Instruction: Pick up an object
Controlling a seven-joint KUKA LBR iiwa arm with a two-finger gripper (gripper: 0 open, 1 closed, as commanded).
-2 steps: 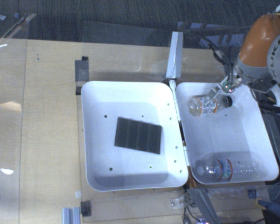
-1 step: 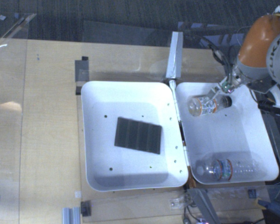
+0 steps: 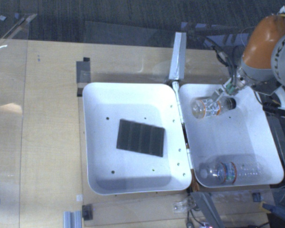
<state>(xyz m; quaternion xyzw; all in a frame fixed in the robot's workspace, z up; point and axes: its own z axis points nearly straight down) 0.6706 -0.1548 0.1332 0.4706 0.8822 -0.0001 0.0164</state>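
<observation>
A small clear bottle with an orange label and a dark cap lies on its side at the back of the right bin. My gripper hangs just over the bottle's capped end, reaching in from the right under the arm's orange band. A larger clear water bottle with a blue and orange label lies along the right bin's front wall. A dark grey ribbed rectangular pad lies flat in the middle of the left bin.
A grey metal post stands behind the seam between the two bins. Cables and the arm's body crowd the back right corner. Bare wooden bench stretches to the left of the bins.
</observation>
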